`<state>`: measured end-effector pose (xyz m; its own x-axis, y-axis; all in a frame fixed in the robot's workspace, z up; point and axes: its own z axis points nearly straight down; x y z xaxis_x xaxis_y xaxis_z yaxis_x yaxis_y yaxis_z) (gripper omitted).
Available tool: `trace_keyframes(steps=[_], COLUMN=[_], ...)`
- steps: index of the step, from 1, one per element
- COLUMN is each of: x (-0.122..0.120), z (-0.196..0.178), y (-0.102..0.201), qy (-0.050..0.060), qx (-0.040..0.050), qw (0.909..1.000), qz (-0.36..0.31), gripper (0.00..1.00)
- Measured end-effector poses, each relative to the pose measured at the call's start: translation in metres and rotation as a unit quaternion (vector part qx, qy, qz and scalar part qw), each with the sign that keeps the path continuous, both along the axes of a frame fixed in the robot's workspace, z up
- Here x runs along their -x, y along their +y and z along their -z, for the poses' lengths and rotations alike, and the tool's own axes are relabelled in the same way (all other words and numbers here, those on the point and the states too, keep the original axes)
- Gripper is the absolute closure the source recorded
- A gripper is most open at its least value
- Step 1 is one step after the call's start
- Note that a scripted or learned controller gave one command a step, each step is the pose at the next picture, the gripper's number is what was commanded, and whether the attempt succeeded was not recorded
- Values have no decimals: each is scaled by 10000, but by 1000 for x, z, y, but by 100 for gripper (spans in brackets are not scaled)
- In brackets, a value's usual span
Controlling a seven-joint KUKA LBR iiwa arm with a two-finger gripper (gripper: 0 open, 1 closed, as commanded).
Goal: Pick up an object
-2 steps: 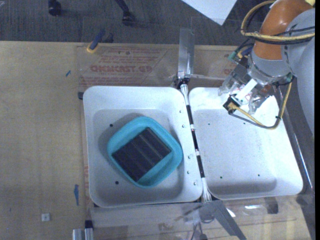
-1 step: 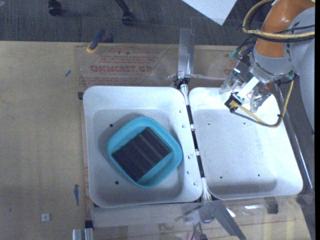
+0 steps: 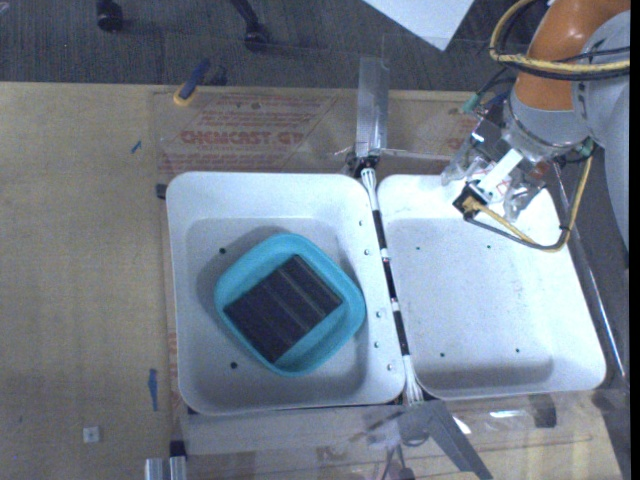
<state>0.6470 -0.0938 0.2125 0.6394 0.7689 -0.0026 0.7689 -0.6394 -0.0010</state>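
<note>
A light blue square bowl (image 3: pixel 289 303) with a dark ridged inside lies in the left bin (image 3: pixel 190 218), turned diagonally near its middle. My gripper (image 3: pixel 493 186) hangs over the far edge of the right bin (image 3: pixel 500 308), well to the right of the bowl and above it. Nothing shows between its fingers. The grey arm with its orange band (image 3: pixel 575 28) comes in from the upper right, with yellow and black cables looping around the wrist.
A metal divider post (image 3: pixel 371 108) stands behind the seam between the two bins. A clear plastic sheet with red lettering (image 3: pixel 250 133) lies on the bench behind the left bin. An office chair base (image 3: pixel 180 3) stands on the floor beyond.
</note>
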Motion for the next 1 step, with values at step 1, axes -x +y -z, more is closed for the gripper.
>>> trace_keyframes(steps=[1], x=[0], z=[-9], y=[-1], qy=[1], qx=[2], qw=[10000], qz=[9], gripper=[100])
